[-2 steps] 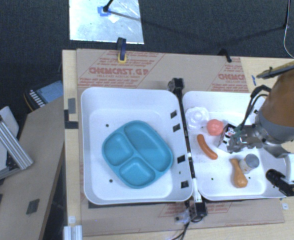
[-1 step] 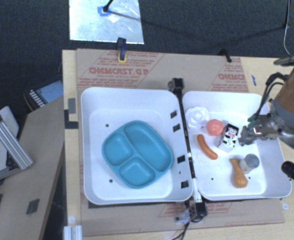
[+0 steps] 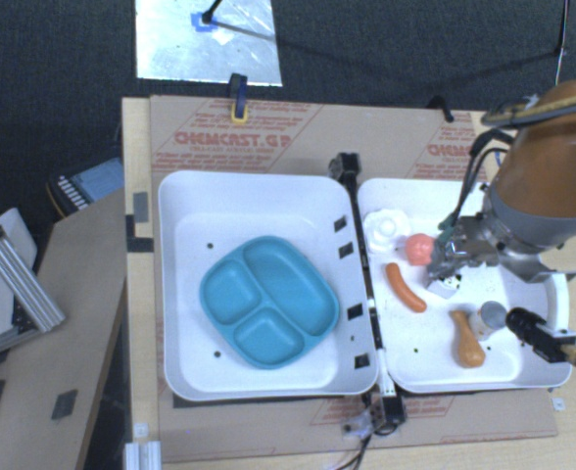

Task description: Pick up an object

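Two white bins (image 3: pixel 268 189) are set on a cardboard-covered bench (image 3: pixel 268 130) over dark carpet (image 3: pixel 53 67), the gripper (image 3: pixel 445 274) lowered beside an orange sausage (image 3: pixel 405 288), its grip indiscernible.

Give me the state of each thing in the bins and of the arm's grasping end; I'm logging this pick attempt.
Blue divided tray: flat in the left bin, compartments bare.
Orange sausage: lying loose in the right bin.
Pink ball: resting beside the gripper.
White piece: lying at the bin's far side.
Tan drumstick-shaped toy: lying near the front.
Gripper: low over the right bin; grip unclear.
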`<action>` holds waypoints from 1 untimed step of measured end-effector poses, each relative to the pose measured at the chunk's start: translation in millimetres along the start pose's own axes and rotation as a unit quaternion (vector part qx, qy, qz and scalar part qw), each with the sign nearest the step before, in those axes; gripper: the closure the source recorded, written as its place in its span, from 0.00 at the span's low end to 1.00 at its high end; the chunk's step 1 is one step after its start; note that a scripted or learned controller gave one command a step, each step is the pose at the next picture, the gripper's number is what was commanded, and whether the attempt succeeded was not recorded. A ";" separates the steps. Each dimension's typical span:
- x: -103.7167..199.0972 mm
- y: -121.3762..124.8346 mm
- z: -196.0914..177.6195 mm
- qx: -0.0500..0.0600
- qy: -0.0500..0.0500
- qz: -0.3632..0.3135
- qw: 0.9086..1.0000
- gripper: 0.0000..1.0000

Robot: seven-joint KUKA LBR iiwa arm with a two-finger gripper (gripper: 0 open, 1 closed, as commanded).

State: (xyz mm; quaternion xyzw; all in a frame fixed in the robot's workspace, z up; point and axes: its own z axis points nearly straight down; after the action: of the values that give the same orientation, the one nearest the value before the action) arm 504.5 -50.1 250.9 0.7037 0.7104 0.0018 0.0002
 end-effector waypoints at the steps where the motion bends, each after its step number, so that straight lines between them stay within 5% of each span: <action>1: 54.2 3.3 -3.8 0.000 0.000 0.000 1.000 1.00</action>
State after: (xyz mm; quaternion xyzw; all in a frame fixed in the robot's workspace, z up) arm 507.2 4.1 254.8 0.7036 0.7106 0.0016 0.0000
